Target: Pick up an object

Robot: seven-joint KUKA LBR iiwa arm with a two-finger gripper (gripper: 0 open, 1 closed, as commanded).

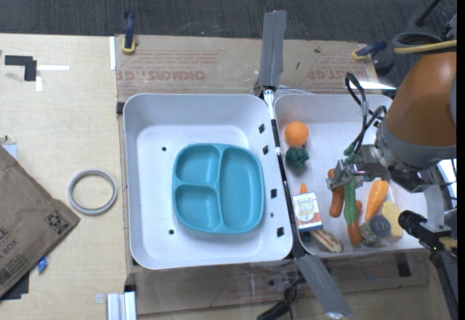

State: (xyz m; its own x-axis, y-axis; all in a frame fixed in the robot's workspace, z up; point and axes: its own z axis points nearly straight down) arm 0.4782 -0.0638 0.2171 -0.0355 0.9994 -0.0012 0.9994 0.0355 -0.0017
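Gripper low in right bin over hotdog and carrot, finger state unclear; centre on one item, close squarely.

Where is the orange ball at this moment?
The orange ball lies in the right bin, near its far left corner, just above a dark green toy.

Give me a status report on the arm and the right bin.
Claw low in the right bin, over a red sausage-shaped toy. No item seen between its fingers. Crowded: green piece, carrot, small box close by.
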